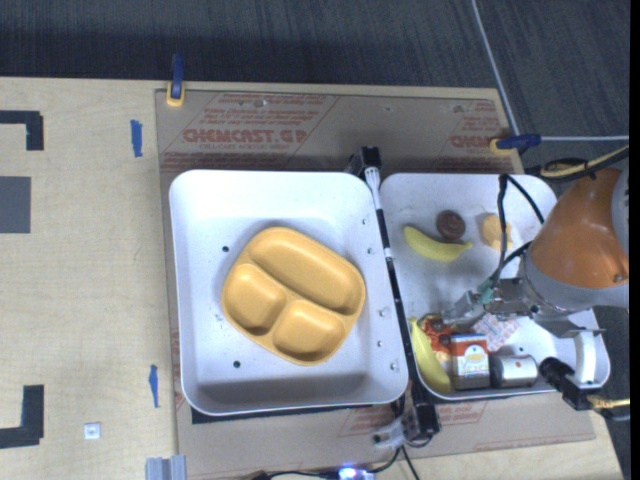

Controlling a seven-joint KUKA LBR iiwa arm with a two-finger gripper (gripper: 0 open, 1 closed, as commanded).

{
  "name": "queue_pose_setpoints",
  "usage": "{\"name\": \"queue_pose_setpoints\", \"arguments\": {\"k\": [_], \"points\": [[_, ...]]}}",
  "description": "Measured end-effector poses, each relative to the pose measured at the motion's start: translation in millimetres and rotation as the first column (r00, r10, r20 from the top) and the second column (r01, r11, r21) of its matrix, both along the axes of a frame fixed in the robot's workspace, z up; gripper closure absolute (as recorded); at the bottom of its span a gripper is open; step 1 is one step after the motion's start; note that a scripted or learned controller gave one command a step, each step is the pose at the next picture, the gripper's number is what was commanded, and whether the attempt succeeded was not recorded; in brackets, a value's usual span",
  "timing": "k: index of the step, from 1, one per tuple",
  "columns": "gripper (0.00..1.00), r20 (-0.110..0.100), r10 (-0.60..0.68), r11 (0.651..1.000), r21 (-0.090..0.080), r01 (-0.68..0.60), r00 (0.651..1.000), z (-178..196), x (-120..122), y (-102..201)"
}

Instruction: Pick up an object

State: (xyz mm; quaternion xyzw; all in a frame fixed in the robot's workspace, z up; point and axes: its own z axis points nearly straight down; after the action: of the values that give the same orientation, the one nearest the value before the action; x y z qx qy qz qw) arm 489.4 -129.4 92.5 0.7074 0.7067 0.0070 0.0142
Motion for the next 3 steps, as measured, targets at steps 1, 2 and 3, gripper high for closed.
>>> {"name": "queue_pose_setpoints", "arguments": {"k": [1,2,3], "points": [[1.0,0.005,-0.002,1.0,-0.006,0.002,1.0,11,1,-2],[0.0,0.004,-0.001,1.0,-0.005,0.001,1.0,10,1,-2],[0.0,-0.003,-0.004,1.0,-0.005,0.004,1.0,-1,-3,31]]}}
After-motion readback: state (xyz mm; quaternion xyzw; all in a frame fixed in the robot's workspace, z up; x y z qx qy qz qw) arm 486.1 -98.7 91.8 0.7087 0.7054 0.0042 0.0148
